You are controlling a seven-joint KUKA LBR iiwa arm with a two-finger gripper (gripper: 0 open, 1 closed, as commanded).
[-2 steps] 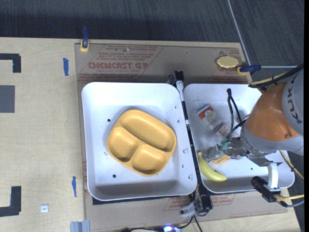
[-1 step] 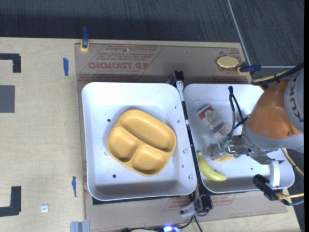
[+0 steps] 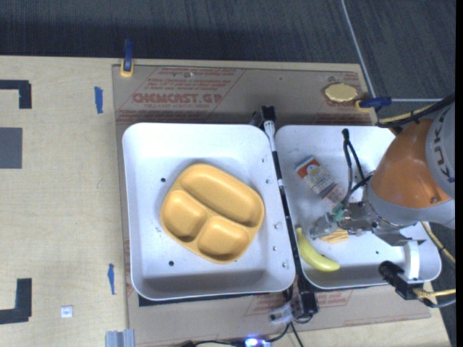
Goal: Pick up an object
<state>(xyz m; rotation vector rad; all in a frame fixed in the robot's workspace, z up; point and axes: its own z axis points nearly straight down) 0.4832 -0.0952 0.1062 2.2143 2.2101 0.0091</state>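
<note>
hanging low in the right bin (image 3: 362, 262), the gripper (image 3: 329, 230) sits just above the banana (image 3: 317, 255) (jaws' state: cannot tell). yellow tray (image 3: 211, 212) lies in the left bin (image 3: 145, 194).

Two white bins (image 3: 145, 215) sit on the bench. The left bin holds one yellow three-compartment tray (image 3: 211, 212); the right bin (image 3: 362, 266) holds one banana (image 3: 315, 254) and one small packet (image 3: 315, 176).

I see a light wooden bench (image 3: 58, 215) carrying a brown cardboard sheet (image 3: 217, 92). On the sheet two shallow white bins sit side by side, touching: left bin (image 3: 145, 215), right bin (image 3: 376, 139).
</note>
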